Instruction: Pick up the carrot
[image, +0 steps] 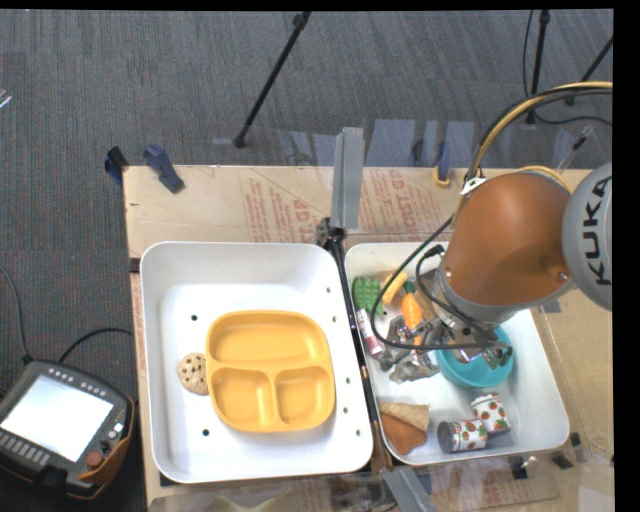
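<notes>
The carrot is a small orange piece lying in the right bin, near its upper left part, partly covered by cables and the wrist. My gripper hangs low in that bin, just below the carrot and left of a teal bowl. The big orange band of the arm hides much of the bin behind it. Nothing visible tells me whether the carrot is being touched.
The left bin holds a yellow divided plate and a cookie. In the right bin lie a green item, a brown wedge, a strawberry-print can and a small cup.
</notes>
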